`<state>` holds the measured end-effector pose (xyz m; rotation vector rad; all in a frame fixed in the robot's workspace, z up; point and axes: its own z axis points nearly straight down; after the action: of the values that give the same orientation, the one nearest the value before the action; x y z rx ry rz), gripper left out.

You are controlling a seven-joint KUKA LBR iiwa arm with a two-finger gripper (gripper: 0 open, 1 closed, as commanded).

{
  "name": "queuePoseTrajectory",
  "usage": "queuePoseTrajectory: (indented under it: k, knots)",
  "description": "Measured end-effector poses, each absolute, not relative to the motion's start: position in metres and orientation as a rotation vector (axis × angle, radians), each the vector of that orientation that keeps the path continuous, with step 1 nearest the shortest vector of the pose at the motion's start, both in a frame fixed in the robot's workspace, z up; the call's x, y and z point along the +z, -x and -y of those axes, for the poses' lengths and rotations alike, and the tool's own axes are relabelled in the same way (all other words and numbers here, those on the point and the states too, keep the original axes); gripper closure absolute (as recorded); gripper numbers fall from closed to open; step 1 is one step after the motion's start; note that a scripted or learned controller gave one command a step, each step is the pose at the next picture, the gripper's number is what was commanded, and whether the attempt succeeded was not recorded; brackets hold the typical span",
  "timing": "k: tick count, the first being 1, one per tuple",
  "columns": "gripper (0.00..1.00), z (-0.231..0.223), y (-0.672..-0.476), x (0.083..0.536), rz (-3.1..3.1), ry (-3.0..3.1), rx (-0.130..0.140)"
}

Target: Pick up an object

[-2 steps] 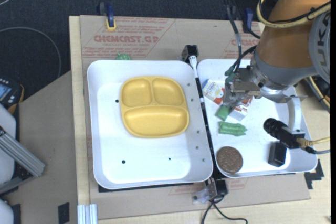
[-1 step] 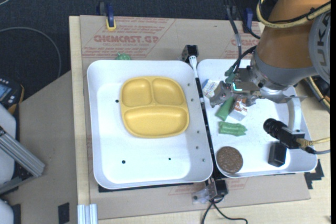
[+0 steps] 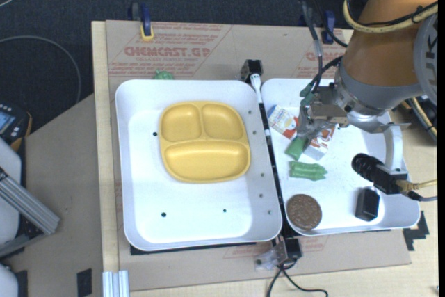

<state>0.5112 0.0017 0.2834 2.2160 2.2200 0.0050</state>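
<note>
Yellow plastic, a divided plate (image 3: 205, 141), lies in the left white bin (image 3: 139, 205) on the tabletop. I reach into the right bin (image 3: 348, 215); my fingers (image 3: 311, 129) hang low over a red-and-white packet (image 3: 284, 121) and a tilted green piece (image 3: 297, 147); whether they grip anything, I cannot tell. Just below lies a second green piece (image 3: 307, 170), then a brown round disc (image 3: 304, 211) and a black block (image 3: 367, 204).

A yellow divided tray (image 3: 205, 141) lies in the left bin (image 3: 139, 205). In the right bin (image 3: 341, 222), the end effector (image 3: 311, 130) hovers over a green piece (image 3: 297, 147), near a brown disc (image 3: 304, 211).
</note>
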Motion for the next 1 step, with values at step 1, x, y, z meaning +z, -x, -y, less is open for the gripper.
queuePoseTrajectory:
  k: [1]
  knots:
    - [0.0,-0.0017,-0.511,0.2828,-2.22,-2.217,0.003]
